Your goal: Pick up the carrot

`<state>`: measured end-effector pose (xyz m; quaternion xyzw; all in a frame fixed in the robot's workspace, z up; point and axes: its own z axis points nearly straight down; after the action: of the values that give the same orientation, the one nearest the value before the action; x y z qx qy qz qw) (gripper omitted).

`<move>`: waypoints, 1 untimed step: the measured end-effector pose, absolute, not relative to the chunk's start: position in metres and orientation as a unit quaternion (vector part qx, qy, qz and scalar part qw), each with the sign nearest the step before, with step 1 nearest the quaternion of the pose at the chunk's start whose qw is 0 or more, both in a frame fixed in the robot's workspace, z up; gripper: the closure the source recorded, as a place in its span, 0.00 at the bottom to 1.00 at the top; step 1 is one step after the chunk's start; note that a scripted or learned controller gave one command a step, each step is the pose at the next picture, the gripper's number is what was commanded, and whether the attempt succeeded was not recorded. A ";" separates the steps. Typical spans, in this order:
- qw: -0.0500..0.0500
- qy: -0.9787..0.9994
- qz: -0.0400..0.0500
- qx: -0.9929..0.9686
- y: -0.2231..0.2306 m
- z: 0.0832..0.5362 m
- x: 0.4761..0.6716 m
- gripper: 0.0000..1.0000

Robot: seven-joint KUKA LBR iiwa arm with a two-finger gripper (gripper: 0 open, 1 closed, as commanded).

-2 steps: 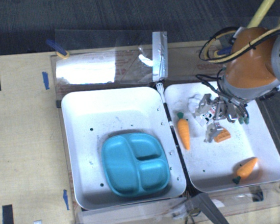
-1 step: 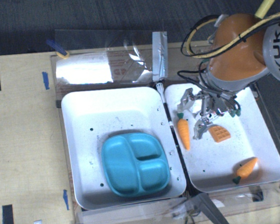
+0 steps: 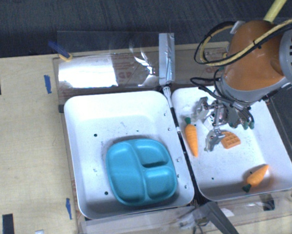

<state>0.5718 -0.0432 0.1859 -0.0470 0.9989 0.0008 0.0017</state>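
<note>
My claw (image 3: 216, 127) hangs over the right bin (image 3: 277, 150), just beside the carrot (image 3: 191, 139) and on the side away from the bin's left wall. I cannot tell how the claw is set; the metal parts blur together from above. The carrot lies flat on the bin floor, close against that left wall, green top pointing to the far end, and nothing of mine touches it. So I judge the pick not yet done: reach, closing and lift are all left.

Right of the carrot, almost under my claw, lies a small orange waffle piece (image 3: 231, 140). Further from the carrot, near the bin's front right corner, sits a second orange vegetable (image 3: 257, 175) with a green stub. The wall leaves little room beside the carrot, and the waffle piece could be nudged. Left of the carrot, over the wall, the other bin (image 3: 84, 114) holds a blue divided plate (image 3: 141, 170).
</note>
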 end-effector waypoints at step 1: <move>0.005 0.999 0.000 0.036 -0.092 0.088 0.573 0.00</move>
<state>0.5727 -0.0923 0.0882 0.0361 0.9993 0.0003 0.0049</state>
